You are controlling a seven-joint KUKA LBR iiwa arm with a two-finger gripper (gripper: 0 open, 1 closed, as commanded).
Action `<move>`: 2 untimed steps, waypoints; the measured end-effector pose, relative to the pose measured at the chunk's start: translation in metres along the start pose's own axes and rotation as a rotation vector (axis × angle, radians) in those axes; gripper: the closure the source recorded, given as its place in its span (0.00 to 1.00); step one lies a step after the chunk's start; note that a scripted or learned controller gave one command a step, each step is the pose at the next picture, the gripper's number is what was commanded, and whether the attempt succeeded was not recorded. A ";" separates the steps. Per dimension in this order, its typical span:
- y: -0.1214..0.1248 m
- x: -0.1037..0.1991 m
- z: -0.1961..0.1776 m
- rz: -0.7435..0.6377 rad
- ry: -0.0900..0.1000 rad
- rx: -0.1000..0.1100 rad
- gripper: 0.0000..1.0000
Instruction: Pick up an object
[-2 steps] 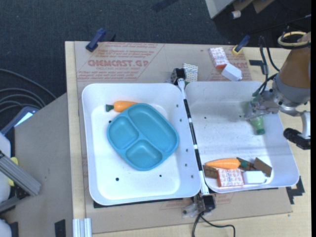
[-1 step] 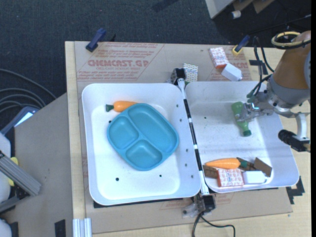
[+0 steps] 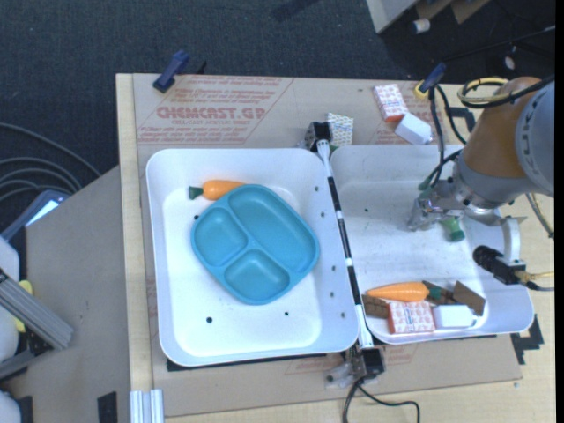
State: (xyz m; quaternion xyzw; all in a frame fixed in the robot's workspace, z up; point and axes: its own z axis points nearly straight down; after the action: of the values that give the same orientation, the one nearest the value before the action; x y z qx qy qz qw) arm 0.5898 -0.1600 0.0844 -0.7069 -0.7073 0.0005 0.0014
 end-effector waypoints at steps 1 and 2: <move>0.022 -0.034 -0.043 0.000 -0.002 -0.005 1.00; 0.016 0.000 0.000 0.000 0.000 -0.001 1.00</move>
State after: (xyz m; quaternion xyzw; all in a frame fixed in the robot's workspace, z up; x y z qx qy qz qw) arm 0.6060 -0.1596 0.0843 -0.7068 -0.7074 0.0002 0.0011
